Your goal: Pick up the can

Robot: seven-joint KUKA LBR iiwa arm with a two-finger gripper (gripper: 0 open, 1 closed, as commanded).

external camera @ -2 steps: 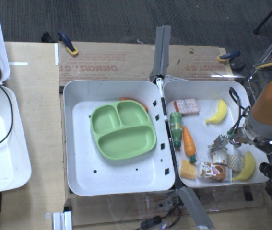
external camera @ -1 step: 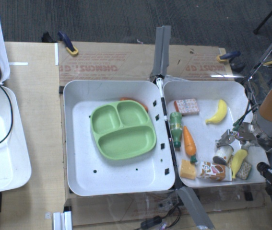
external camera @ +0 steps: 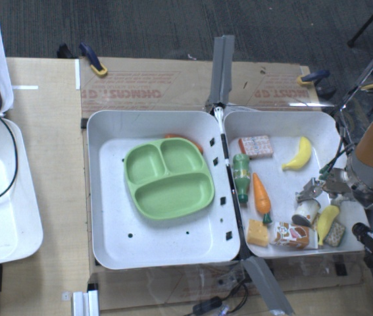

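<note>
The can (external camera: pixel 306 212) lies tipped on its side just below and slightly left of the gripper (external camera: pixel 312 191), its open end facing the camera, near touching, while the gripper's spread state I cannot tell.

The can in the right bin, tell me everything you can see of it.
The can is small, pale, whitish, and looks like metal. It lies tilted in the right bin, its dark round end facing the left and front. The gripper hangs just above it. A yellow banana-like piece lies against its right side and a printed packet sits just in front. Its label is too small to read.
</note>
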